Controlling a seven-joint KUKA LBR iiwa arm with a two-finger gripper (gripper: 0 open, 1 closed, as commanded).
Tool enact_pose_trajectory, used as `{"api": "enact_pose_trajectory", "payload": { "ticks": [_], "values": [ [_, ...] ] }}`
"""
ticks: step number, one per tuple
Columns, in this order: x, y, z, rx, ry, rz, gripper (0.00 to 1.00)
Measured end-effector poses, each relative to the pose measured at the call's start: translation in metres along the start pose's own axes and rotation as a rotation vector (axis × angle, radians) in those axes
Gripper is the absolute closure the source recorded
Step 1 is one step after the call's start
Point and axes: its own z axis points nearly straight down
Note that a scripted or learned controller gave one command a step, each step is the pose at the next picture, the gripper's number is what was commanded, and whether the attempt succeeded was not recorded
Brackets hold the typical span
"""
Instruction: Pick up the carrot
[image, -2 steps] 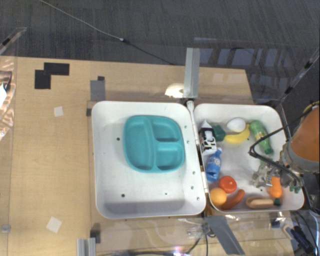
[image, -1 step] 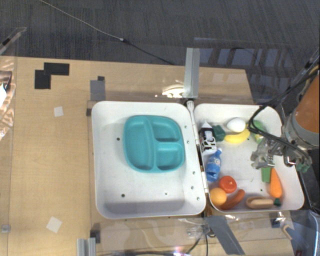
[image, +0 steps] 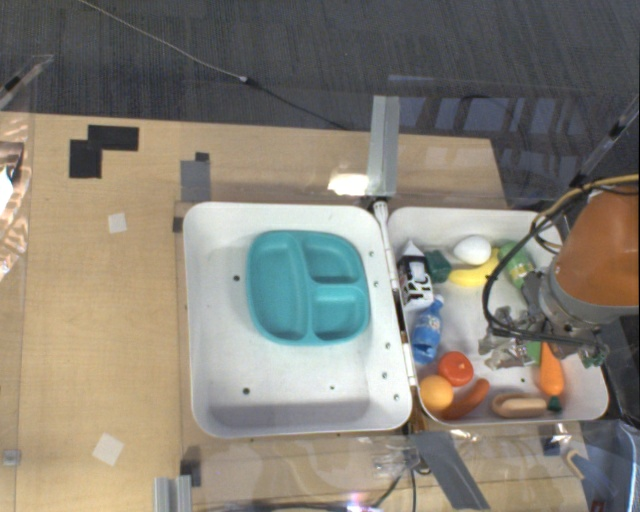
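Two white bins sit side by side on the worktop in the one camera view. In the left bin we see a teal divided plate lying flat near the middle. The right bin is crowded with toy food. The carrot lies near that bin's right wall, orange with a bit of green at its lower end, just above a hot dog bun at the bottom edge. To their left we see a red tomato, an orange and a reddish sausage close together. Higher up lie a white egg, a yellow lemon, a blue bottle and a black-and-white carton. The arm comes in from the right, and its pincer hangs low in the right bin, just left of the carrot. We cannot tell whether the pincer is apart or together, and we see nothing clamped in it.
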Motion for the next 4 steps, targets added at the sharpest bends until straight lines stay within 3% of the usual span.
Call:
{"api": "enact_pose_trajectory", "payload": {
  "ticks": [1, 2, 3, 4],
  "values": [
    [-0.066, -0.054, -0.196, 0.013, -0.016, -0.117, 1.0],
    [-0.08, -0.06, -0.003, -0.006, 0.004, -0.348, 1.0],
    [-0.114, -0.087, 0.023, 0.008, -0.01, -0.464, 1.0],
    [-0.002, -0.059, 0.0, 0.006, -0.004, -0.578, 1.0]
  ]
}}
